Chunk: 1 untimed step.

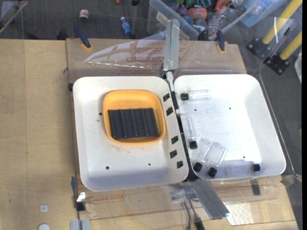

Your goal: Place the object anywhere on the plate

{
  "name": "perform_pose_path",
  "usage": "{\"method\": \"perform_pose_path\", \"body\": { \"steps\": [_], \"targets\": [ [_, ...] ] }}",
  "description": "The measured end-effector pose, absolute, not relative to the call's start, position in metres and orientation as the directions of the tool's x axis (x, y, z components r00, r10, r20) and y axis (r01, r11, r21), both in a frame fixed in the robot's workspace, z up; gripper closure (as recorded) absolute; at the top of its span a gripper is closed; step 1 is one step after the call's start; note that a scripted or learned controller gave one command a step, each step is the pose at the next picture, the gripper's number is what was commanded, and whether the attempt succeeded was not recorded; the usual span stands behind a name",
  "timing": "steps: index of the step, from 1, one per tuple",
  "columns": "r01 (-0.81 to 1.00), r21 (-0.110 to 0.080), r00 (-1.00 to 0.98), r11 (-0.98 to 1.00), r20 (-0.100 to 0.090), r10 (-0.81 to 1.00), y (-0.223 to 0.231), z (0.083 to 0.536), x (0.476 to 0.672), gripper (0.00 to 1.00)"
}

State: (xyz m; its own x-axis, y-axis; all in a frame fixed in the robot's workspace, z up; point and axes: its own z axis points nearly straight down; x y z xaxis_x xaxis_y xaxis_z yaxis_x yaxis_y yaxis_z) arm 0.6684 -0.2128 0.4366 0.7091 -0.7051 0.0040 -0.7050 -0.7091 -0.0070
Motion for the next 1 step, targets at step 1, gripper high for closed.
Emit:
{"method": "perform_pose_path", "body": {
  "steps": [1],
  "targets": [
    [-0.687,-0.007,0.727,-0.727,0.004,-0.687,-0.2145,0.4367,0.6683,1.00]
  ]
}}
